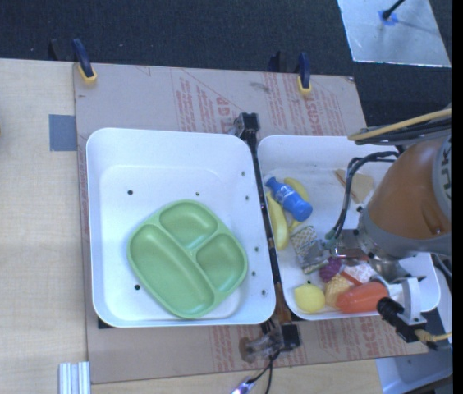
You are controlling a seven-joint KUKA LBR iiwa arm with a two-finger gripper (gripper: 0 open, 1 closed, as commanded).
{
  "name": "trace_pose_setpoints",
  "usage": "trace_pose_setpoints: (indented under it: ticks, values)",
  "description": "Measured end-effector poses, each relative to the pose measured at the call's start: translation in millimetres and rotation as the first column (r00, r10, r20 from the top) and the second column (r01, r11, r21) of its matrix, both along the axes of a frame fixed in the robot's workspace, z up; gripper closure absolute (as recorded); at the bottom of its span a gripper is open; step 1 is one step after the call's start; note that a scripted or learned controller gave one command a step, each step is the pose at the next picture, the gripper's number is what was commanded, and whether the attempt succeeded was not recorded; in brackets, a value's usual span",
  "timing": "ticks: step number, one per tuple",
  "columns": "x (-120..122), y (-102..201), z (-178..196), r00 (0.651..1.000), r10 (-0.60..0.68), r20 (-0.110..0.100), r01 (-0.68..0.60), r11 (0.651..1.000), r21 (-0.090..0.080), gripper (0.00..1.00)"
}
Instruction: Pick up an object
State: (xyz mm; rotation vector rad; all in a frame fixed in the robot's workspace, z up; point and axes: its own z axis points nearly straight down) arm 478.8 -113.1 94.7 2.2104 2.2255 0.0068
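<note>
Hovering my end effector (340,257) low over the toys crowded in the right bin (314,148), just right of the grater (304,245), suggests a pick attempt; I can't tell its grip state.

Right bin (314,148) crowded beneath arm (404,199)

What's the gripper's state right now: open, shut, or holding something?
Gripper: cannot be told; it sits low over the toys in the right bin, hidden under the arm's wrist.
</note>
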Motion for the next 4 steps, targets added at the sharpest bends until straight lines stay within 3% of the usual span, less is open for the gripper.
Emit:
trace_pose_setpoints:
  ticks: [2, 3, 4]
  values:
    - [-0.2, -0.8, -0.3, 1.000, -0.001, 0.001, 0.001, 1.000, -0.001, 0.00]
    - [-0.4, -2.9, 9.2, 1.000, 0.000, 0.000, 0.000, 1.000, -0.005, 1.00]
    - [47.1, 69.7, 97.1, 1.000, -0.002, -0.010, 0.002, 1.000, 0.002, 1.00]
